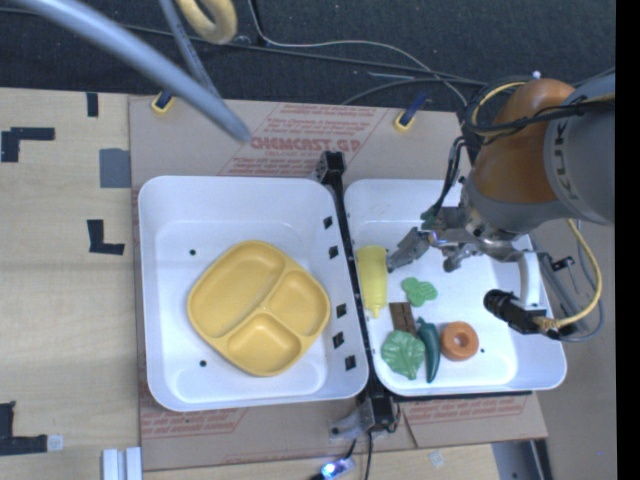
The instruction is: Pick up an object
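Observation:
The right bin [540, 368] holds several small items: a yellow corn cob [373, 278], a small green leafy piece [419, 291], a brown block [403, 317], a green lettuce-like lump [402, 354], a dark green pepper [429, 348] and an orange ring [460, 341]. My gripper [432, 250] hangs over the upper middle of that bin, just above the small green piece. Its fingers [404, 249] are spread apart with nothing between them.
The left bin [165, 298] carries a yellow divided plate [258, 306]. A black divider [345, 268] runs between the bins. A grey pole [120, 38] crosses the upper left, and cables lie along the back of the bench.

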`<state>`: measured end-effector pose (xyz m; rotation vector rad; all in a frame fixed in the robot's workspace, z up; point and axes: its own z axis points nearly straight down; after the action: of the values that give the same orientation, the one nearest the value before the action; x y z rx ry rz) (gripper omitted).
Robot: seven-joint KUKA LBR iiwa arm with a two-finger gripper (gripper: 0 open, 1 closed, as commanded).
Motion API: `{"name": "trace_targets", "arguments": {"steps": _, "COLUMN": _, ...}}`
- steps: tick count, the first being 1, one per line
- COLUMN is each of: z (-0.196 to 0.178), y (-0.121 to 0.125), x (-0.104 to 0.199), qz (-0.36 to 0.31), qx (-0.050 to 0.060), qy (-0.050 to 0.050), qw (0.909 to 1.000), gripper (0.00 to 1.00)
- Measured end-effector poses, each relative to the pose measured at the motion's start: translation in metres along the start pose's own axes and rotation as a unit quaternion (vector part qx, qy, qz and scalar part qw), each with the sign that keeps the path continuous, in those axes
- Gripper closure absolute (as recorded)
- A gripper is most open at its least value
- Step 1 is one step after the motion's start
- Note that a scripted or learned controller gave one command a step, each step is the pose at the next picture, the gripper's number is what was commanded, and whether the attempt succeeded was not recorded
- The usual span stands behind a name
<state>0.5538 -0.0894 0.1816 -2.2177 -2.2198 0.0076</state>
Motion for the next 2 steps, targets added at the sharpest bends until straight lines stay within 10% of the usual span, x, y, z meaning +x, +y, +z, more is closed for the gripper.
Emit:
{"name": "trace_targets", "arguments": {"steps": 1, "z": 0.058, "y": -0.01, "x": -0.004, "qz": 0.001, "qx": 0.001, "qy": 0.0, "qw": 1.0, "gripper": 0.0}}
{"name": "trace_targets", "arguments": {"steps": 2, "z": 0.045, "y": -0.009, "x": -0.002, "qz": -0.001, "qx": -0.001, "qy": 0.001, "qw": 1.0, "gripper": 1.0}}
